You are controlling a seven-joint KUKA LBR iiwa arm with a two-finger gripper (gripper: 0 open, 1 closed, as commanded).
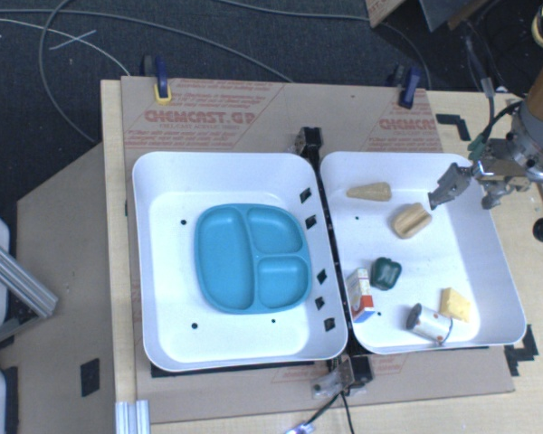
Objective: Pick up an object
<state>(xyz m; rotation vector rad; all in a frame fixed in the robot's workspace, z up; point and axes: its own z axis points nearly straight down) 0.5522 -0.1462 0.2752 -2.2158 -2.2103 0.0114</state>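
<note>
The right bin (498,242) holds several small objects: a flat tan piece (369,191), a tan roll (411,221), a dark green object (385,272), a white and red carton (359,294), a yellow chunk (454,304) and a grey cylinder (425,322). My gripper (469,193) hangs over the bin's upper right part, to the right of the tan roll and apart from it. It is open, with nothing between its fingers (447,187).
The left bin (154,242) holds a blue divided plate (252,257). Black clips (309,140) sit along the seam between the bins. Blue clamps (162,80) pin the board at the back. Cables trail over the dark floor beyond the bench.
</note>
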